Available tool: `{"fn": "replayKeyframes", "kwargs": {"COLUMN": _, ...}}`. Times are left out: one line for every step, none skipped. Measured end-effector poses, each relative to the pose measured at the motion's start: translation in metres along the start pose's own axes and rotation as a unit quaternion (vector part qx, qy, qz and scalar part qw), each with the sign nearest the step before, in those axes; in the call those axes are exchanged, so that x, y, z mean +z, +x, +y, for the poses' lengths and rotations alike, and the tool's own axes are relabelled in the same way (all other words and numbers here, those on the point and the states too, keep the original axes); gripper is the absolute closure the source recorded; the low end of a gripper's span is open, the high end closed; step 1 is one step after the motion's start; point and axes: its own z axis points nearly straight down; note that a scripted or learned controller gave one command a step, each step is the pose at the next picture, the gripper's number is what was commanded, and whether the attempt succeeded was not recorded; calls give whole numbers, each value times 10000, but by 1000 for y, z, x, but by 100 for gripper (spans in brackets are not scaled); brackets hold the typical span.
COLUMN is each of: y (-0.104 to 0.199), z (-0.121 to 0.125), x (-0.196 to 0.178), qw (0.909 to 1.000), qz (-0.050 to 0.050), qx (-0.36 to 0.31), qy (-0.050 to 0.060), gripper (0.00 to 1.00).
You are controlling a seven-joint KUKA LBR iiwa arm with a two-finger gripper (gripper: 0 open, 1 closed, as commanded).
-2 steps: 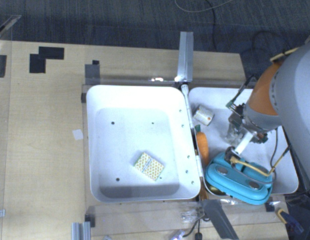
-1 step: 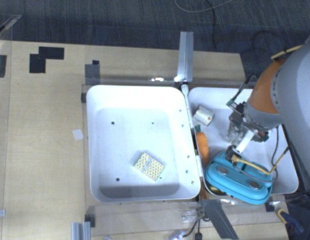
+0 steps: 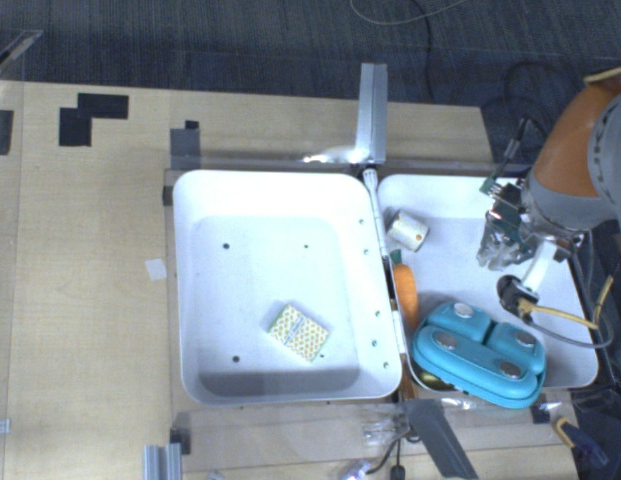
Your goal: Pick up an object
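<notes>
The hand (image 3: 500,243) hangs over the right bin (image 3: 445,200), near its far right side, under the grey wrist and the orange band of the arm (image 3: 575,163). Whether it is released or clenched cannot be told from this slant, and nothing can be seen gripped in it. Down and a little to the left of the hand lies the blue case (image 3: 480,353) — the largest thing in that bin, near the hand but apart from it. To the hand's left, at about its own height, lies a small cream roll (image 3: 407,232), and below that an orange object (image 3: 405,296) sits against the wall between the bins. Far off to the hand's left, in the left bin (image 3: 205,268), lies a small patterned packet (image 3: 298,333), tilted. Both bins rest on the table (image 3: 80,298).
</notes>
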Motion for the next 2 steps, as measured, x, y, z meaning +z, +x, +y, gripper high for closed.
{"fn": "replayKeyframes", "kwargs": {"y": -24, "z": -71, "x": -88, "qw": 9959, "qz": -3, "qx": -900, "qy": -3, "gripper": 100}}
{"fn": "replayKeyframes", "kwargs": {"y": -22, "z": -71, "x": -121, "qw": 9615, "qz": -1, "qx": -2749, "qy": -7, "gripper": 100}}
